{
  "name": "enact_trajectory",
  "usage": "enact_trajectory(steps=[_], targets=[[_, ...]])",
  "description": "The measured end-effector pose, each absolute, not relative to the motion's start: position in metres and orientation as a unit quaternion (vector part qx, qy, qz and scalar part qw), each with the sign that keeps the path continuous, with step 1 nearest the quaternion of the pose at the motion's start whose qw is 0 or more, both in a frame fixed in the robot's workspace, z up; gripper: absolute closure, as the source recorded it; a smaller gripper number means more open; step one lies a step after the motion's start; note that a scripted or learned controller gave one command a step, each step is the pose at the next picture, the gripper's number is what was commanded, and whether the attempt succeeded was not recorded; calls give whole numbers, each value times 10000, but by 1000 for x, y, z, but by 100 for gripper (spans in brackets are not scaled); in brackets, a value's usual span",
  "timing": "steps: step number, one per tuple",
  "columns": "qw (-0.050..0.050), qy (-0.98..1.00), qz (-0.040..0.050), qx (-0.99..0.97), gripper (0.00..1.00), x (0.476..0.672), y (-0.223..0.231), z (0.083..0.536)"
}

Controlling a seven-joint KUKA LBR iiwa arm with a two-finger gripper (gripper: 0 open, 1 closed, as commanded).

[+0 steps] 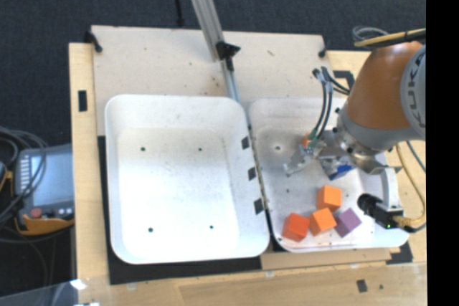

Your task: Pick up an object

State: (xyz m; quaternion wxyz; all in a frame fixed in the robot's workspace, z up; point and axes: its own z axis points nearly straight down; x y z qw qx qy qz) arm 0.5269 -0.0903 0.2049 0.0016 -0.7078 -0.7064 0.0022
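Pincer (305, 158) hangs over right white bin (276, 118); finger state cannot be told. Three orange foam cubes (330, 196) (323, 220) (295, 226) and one purple cube (348, 221) lie near-right of it, apart.

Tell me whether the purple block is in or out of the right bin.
In. The purple block lies on the right bin floor near its front edge, beside orange blocks.
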Motion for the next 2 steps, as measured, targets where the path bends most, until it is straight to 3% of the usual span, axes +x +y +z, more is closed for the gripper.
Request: enact_trajectory(steps=[2], targets=[[-18, -7065, -3, -7077, 0, 528, -99, 97]])
